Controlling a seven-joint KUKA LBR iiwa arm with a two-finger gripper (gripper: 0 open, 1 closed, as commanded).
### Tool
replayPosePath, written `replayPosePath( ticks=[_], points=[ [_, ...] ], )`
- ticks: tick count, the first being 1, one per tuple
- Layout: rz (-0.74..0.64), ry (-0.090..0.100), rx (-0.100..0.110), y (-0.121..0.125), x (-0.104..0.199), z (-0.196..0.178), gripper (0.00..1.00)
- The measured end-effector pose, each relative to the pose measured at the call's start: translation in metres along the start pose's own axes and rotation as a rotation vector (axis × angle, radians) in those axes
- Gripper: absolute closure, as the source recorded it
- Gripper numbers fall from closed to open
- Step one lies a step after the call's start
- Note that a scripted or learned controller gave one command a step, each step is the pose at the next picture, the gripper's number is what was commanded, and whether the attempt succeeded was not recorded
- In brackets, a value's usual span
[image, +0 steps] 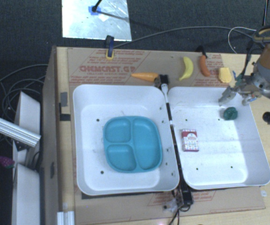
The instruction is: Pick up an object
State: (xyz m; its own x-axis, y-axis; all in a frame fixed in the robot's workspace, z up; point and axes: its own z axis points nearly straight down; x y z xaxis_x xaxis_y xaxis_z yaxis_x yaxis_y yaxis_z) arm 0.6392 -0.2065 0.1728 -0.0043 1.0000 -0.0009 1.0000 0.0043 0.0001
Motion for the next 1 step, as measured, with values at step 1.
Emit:
replayPosePath(
  ticks=[1],
  points=[
    [0.001, -0.001, -0.002, -0.0036, 0.0003, 0.0230, 0.00]
  ],
)
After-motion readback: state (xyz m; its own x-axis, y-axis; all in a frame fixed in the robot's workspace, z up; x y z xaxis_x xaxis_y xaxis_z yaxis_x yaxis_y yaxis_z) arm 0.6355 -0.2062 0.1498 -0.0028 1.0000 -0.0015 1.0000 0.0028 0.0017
